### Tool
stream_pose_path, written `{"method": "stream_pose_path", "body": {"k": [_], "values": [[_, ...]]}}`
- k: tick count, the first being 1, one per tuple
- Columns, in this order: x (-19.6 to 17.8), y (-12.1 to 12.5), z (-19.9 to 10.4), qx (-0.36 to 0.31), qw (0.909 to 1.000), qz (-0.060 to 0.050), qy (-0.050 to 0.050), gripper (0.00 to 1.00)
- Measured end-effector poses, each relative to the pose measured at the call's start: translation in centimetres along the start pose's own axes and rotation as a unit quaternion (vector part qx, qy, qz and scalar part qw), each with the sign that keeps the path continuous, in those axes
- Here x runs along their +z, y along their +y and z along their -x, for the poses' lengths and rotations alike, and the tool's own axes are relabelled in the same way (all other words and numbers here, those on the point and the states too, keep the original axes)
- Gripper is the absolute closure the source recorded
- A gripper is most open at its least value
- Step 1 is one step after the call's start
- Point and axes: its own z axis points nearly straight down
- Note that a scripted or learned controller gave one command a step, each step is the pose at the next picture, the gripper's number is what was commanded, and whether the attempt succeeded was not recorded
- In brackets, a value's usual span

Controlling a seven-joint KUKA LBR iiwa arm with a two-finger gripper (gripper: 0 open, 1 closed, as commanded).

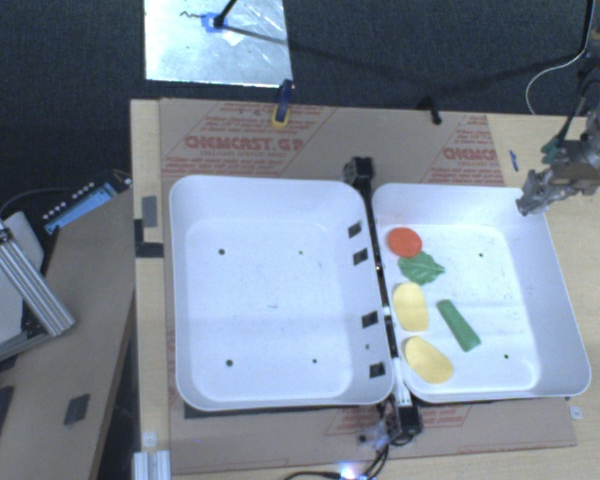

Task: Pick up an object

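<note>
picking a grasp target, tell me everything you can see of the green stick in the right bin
The green stick is a short, blunt-ended bar, matte like soft plastic or foam, plain mid green. It lies flat on the right bin's white floor, slanting from upper left to lower right. It touches nothing else, set apart just right of the two yellow pieces.

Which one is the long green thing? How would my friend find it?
Look in the right white bin, where all the toys lie. The long green stick is right of the two yellow pieces, tilted. The other green piece is crumpled and leafy; this one is straight.
</note>
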Motion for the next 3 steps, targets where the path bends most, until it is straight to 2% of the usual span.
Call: {"method": "stream_pose_path", "body": {"k": [1, 2, 3], "values": [[-16.0, 0.2, -3.9, -0.001, 1.0, 0.008, -0.001, 1.0], [-25.1, -7.4, -7.1, 0.0, 1.0, 0.005, 0.0, 1.0], [-9.7, -10.4, -11.1, 0.0, 1.0, -0.01, 0.002, 1.0]]}}
